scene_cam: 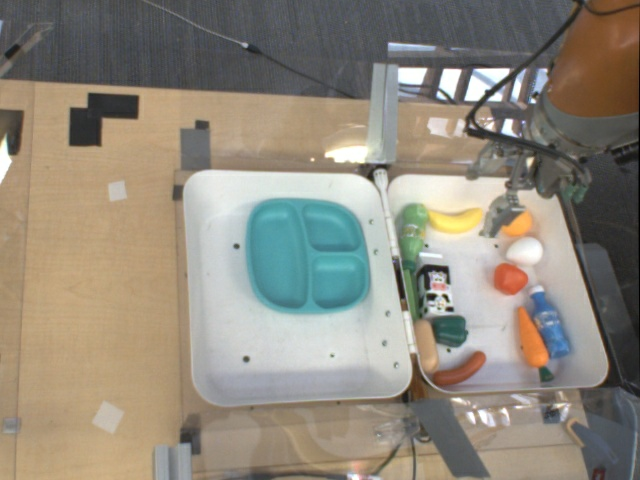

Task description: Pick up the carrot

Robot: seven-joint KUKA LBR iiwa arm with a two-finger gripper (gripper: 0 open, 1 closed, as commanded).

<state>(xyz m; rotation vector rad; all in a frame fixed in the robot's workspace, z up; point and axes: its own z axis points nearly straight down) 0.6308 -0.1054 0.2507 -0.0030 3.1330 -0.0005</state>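
Currently the approach step is in hand, and no grasp of the target has been made. The gripper (pixel 503 211) hangs over the far part of the right bin (pixel 590 268), beside the banana (pixel 455 220) and just above a small orange item (pixel 518 225) that it partly covers. You cannot tell from this view how the jaws stand, since the wrist body and cables hide them.

The carrot (pixel 531 337) lies at the near right of the same bin, well apart from the gripper. It points roughly front to back, with its dark green stem end toward the near rim. A blue bottle (pixel 550 322) lies right beside it on the outer side, seemingly touching. A red item (pixel 509 279) and a white egg (pixel 524 251) sit between the carrot and the gripper.

For the next move, you should expect a traverse toward the near rim, passing above those two items, then a descent across the carrot's width. Clearance on the bottle side appears tight, so one finger would probably need to enter between the two. The left bin (pixel 215 268) holds a teal divided plate (pixel 306 254) and plays no part.
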